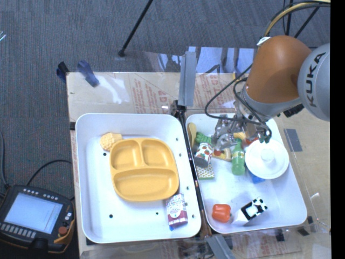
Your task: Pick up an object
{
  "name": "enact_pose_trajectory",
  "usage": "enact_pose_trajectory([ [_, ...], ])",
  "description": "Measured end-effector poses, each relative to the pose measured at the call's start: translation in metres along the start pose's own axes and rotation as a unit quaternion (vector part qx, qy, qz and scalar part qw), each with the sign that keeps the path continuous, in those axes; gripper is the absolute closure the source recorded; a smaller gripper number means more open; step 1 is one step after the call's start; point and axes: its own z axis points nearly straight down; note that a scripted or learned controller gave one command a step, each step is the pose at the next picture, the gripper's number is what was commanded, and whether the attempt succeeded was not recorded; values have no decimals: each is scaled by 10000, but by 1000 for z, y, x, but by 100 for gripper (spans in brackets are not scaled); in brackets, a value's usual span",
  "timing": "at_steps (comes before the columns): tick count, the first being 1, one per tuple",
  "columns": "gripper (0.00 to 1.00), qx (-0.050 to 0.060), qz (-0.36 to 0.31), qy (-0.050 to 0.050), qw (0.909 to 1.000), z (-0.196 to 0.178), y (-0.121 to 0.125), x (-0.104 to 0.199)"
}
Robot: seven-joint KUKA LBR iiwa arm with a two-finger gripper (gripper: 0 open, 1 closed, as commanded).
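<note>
My gripper hangs low over the back of the right bin, right above a tight cluster of small items. That cluster holds a red and white carton, a green bottle and a small checkered piece. Beside them lies a white round lid or bowl. Nearer the front of that bin are a red-orange pepper-like object and a black and white toy. The orange wrist dome hides part of the bin's back.
The left bin holds a yellow divided tray, a small yellow waffle-like piece at its back left, and a red and white packet at the front. A metal post rises behind the bins' divider.
</note>
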Motion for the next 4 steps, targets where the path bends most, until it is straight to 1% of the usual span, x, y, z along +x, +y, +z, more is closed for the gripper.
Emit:
enact_pose_trajectory([
  [1,0,-3,4,50,10000,5,-1,3],
  [2,0,-3,-940,21,9956,102,-35,-1],
  [3,0,1,-882,35,9961,103,-99,20],
  [4,0,-9,-1027,31,9947,103,-49,4],
])
